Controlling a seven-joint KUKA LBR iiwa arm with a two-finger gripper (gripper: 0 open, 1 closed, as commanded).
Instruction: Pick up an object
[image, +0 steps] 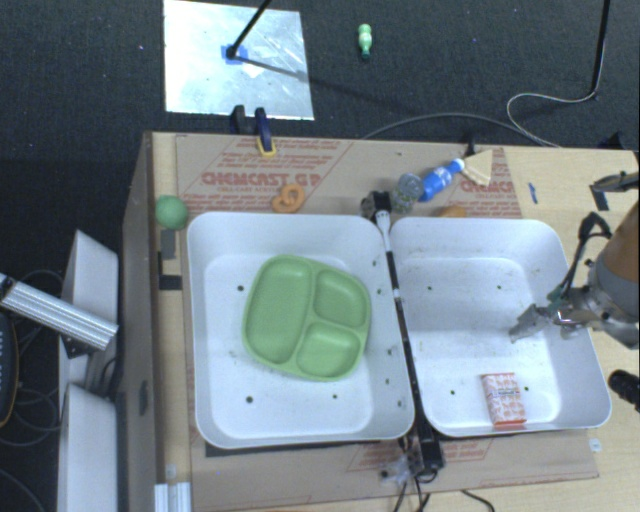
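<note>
The bench (330, 160), topped with printed cardboard, carries two shallow white bins side by side. The left bin (215, 330) holds a green divided plate (305, 317) lying flat near its centre. The right bin (440, 290) holds a small red-and-white packet (503, 399) at about five o'clock, lying flat close to the near wall. The arm (620, 290) comes in at three o'clock of the right bin, and its gripper (530, 322) hangs just inside that bin's right side, at about one o'clock from the packet and apart from it; whether the jaws are apart or together cannot be told. Behind the bins, at twelve o'clock, lie a blue bottle (440, 181), an orange ring (289, 198) and a green ball (170, 211).
</note>
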